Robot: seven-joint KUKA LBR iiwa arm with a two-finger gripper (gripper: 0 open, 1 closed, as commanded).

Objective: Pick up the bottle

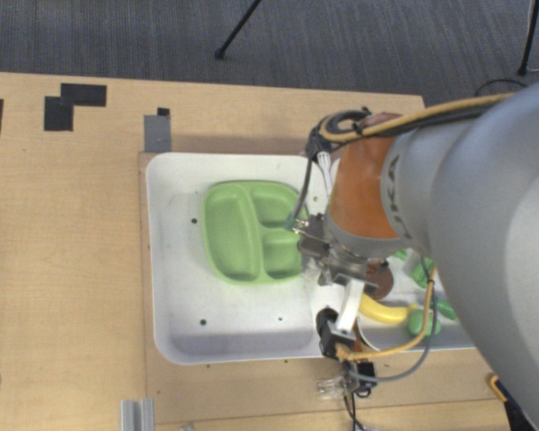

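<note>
Over the wall shared by the two bins, the gripper [334, 268] hangs low beneath the orange-banded wrist, at the edge of the green divided plate [251, 232] that lies in the left bin [162, 241]. The arm's own bulk hides its working end, so I cannot tell how far open it is, nor whether it has hold of anything. No bottle can be made out with certainty. A brown rounded thing [383, 281] just beside the gripper, in the right bin [391, 341], may be part of it (a guess only). It lies near a yellow banana-shaped thing [384, 311] and some green pieces [422, 320]. A small bottle would probably be light, stiff and smooth, apt to roll; it is best taken across the middle of the body. No brand, label or lettering is readable.
</note>
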